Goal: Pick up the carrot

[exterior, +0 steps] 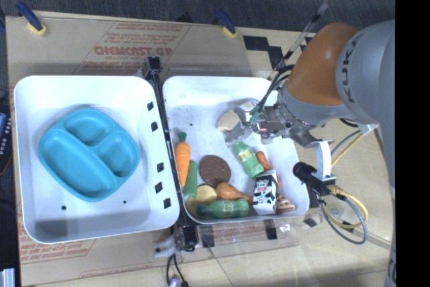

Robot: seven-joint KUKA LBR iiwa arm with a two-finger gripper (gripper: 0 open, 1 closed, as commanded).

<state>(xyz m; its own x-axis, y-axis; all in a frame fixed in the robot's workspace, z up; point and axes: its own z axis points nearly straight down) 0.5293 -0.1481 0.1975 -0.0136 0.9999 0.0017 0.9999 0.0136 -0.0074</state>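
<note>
Two bins: white and shallow, side by side on a bench lined with brown cardboard; the left bin (27,165) holds a tray, the right bin (201,87) a heap of toy food.
Carrot (182,159): orange with a green top, lying lengthwise along the right bin's left wall, its tip toward the near edge, well apart from the gripper.
Gripper (252,119): low over the middle of the right bin, above a pale, cream-coloured piece (230,120); from this view, cannot tell how far apart the fingers stand or whether anything sits between them.
Arm (336,77): grey with an orange band, reaching in from the right; large dark letters run down its grey casing, cut off by the frame and not fully readable.
Writing on cardboard (134,50): red print reading roughly "CHEMCAST GP", upside-down lines of smaller red text beneath it too blurred to read.
Milk carton (266,191): small, white with black cow patches, near the right bin's front right corner; its lettering is too small to make out.
Green bottle (247,159): tilted, just beside the gripper; label unreadable.
Brown patty (215,170): round, between the carrot and the green bottle.
Dark green bottle (224,210): lying flat along the right bin's near wall.
Blue tray (87,152): three compartments, resting at a slant in the left bin.
Blue clamps (31,18): gripping the cardboard's far edge.
</note>
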